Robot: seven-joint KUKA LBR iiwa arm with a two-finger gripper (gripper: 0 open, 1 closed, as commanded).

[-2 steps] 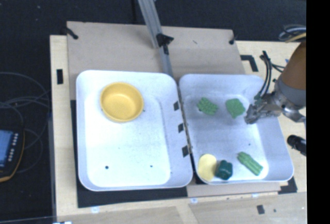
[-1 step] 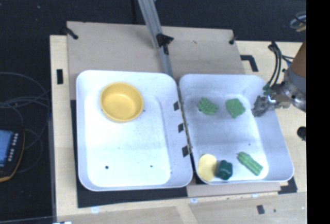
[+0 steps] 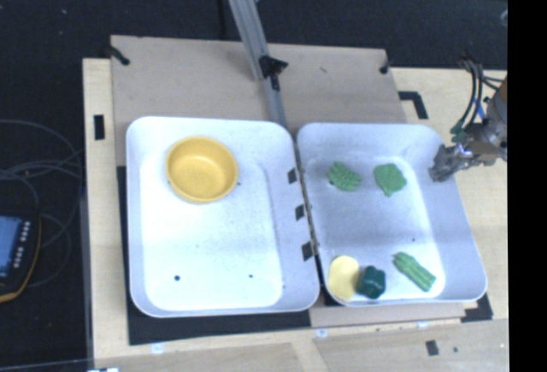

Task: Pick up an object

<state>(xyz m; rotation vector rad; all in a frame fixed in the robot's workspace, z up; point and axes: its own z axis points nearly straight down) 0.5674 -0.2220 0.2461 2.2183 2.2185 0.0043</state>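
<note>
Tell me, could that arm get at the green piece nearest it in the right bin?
Probably yes. The gripper hangs at the right bin's edge, and the green piece lies apart with nothing over it.

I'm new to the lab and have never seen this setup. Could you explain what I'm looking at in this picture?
One fixed camera looks down at a slant on a bench bearing two shallow white bins. At the right edge is a robot arm's gripper, over the right bin's rim; nothing can be seen held in it. The left bin holds a yellow bowl. The right bin holds three green pieces, plus a pale yellow object touching a dark green one at its front edge.
</note>
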